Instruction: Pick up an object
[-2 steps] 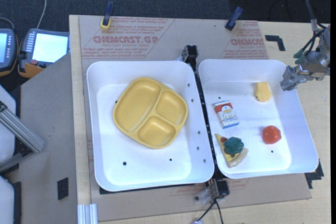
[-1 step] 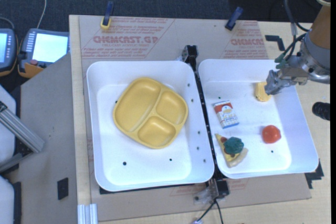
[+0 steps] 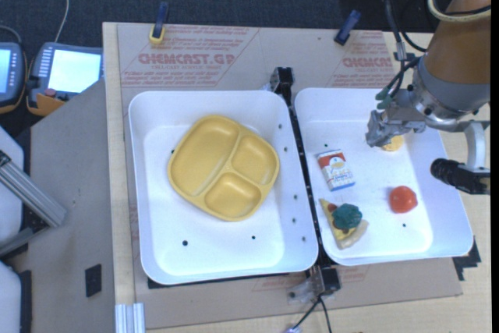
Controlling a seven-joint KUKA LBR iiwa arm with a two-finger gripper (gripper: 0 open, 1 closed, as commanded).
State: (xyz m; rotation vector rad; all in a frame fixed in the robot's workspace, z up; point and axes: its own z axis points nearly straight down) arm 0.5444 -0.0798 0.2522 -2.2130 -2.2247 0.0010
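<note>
My gripper [image 3: 381, 133] hangs low over the upper part of the right bin [image 3: 444, 246]. A small pale yellow object [image 3: 395, 143] peeks out just beneath and to the right of it, mostly hidden. Lower in the same bin lie a small red, white and blue carton [image 3: 335, 169], a red tomato-like ball [image 3: 403, 199], and a yellow wedge with a green broccoli piece on it [image 3: 345, 219]. None of these three touches the gripper.
The left bin [image 3: 156, 246] holds a yellow divided plate [image 3: 224, 166]. A black clamp [image 3: 281, 79] sits at the top of the ridge between the bins. The arm's orange band [image 3: 461, 27] and grey wrist loom over the right bin's far right corner.
</note>
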